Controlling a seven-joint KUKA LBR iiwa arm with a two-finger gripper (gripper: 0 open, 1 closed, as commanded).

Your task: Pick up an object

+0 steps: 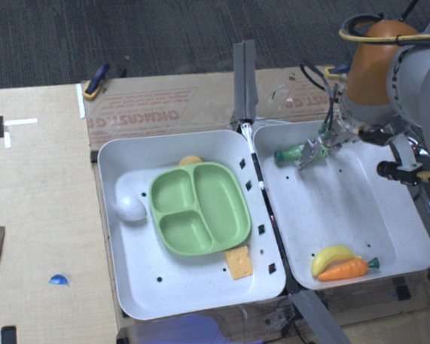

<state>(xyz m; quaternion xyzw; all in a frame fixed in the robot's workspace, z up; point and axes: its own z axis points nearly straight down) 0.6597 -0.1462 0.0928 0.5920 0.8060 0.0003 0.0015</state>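
Observation:
My gripper (313,153) is low in the far left part of the right bin (354,207), reaching in from the right. A small green object (288,153) lies on the bin floor, its right end against the gripper's tip. Whether the gripper grasps it is unclear. A yellow banana (333,257) and an orange carrot with a green top (345,270) lie together near the right bin's front edge, far from the gripper.
The left bin (134,273) holds a green divided plate (200,208), a white ball (131,207) at its left, a yellow piece (190,161) behind it and a cheese-coloured block (239,263) in front. A raised divider (261,193) separates the bins.

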